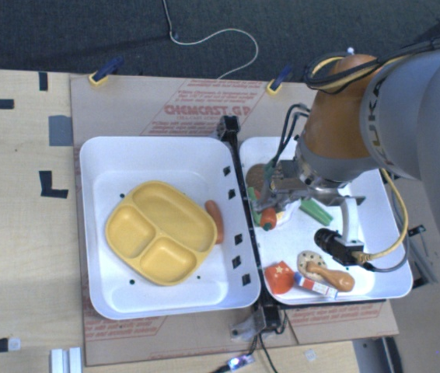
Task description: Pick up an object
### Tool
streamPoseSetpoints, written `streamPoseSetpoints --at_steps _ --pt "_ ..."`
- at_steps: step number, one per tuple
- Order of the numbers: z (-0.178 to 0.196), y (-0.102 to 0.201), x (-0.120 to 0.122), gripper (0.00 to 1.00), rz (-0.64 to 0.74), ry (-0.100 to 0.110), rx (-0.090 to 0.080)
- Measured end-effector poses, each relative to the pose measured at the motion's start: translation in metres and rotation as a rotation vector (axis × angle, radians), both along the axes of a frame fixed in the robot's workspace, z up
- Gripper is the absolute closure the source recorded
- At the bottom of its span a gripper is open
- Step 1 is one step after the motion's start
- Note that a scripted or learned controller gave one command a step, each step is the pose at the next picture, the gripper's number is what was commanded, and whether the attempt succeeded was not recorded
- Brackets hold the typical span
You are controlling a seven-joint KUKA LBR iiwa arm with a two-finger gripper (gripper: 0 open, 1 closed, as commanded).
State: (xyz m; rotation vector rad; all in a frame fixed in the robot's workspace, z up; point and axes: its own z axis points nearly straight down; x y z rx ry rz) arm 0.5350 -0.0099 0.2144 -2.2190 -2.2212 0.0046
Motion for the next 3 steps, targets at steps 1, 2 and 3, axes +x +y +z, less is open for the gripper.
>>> streamPoseSetpoints --at_steps 1,2,3 --pt "0.018 -0.007 0.002 1.0 0.0 -0.003 0.001" --pt "0.009 -0.008 -0.013 1.0 -0.001 0.001 0.0" --pt "0.0 -0.001 -0.005 1.0 0.0 0.0 0.0"
